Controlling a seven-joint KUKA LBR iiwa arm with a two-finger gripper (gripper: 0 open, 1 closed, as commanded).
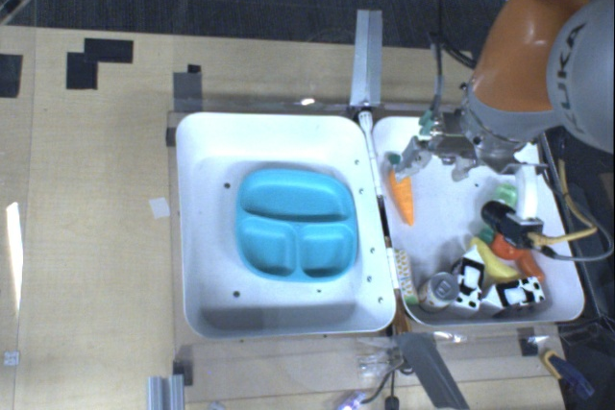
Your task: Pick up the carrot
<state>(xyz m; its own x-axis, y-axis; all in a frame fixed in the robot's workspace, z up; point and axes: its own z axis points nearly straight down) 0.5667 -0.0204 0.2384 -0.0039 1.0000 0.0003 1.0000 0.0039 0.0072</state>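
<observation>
The carrot [402, 197] is orange with a small green top. It lies in the right bin [437, 211] near that bin's left wall, with its tip pointing toward the front. My gripper [413, 156] hangs just behind and slightly right of the carrot's green end, close above it. The carrot rests on the bin floor and nothing is lifting it. The grey arm with its orange band [524, 43] reaches in from the right, over the back of the right bin.
A blue three-compartment tray [293, 221] sits in the left bin [207, 206]. In the right bin's front right corner lies a pile of toys [500, 269]: yellow, red, green and black-and-white pieces, plus a small metal can [442, 287]. A rail [366, 62] stands behind the bins.
</observation>
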